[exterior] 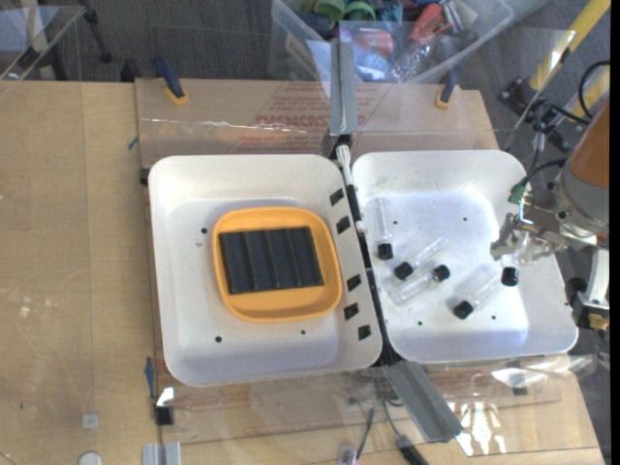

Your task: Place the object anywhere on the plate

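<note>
Blurring into clear vials (418, 260) in the right bin (542, 332), the fingers' (516, 245) spacing cannot be told.

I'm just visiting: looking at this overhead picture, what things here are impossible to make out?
- Tool: in the camera view its metal blurs into the white right bin; what its tips are doing is unreadable.
- Clear vials: see-through on white, so their outlines and exact count are uncertain; mainly black caps show.
- Arm: cut off by the right edge.
- Dark slab on the orange plate: too small to identify.
</note>
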`<state>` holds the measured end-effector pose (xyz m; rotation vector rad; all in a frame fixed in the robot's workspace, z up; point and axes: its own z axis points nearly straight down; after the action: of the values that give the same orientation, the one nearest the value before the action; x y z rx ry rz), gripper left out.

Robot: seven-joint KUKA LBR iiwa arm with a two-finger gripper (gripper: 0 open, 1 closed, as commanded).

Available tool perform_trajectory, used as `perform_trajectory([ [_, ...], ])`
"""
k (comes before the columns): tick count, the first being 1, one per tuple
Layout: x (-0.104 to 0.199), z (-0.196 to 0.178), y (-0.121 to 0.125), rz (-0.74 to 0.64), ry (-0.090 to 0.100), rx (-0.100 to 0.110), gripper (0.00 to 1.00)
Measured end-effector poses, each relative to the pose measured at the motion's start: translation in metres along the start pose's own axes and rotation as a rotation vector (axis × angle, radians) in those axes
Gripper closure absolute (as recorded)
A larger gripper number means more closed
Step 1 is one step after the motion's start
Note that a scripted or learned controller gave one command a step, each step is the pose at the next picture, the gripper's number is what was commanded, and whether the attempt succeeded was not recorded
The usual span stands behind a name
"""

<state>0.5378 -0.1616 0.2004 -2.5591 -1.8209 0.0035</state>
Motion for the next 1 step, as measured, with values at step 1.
perform_trajectory([
  [1,0.0616,-0.0218,0.0349,-0.253,0.001,-0.002,1.0],
])
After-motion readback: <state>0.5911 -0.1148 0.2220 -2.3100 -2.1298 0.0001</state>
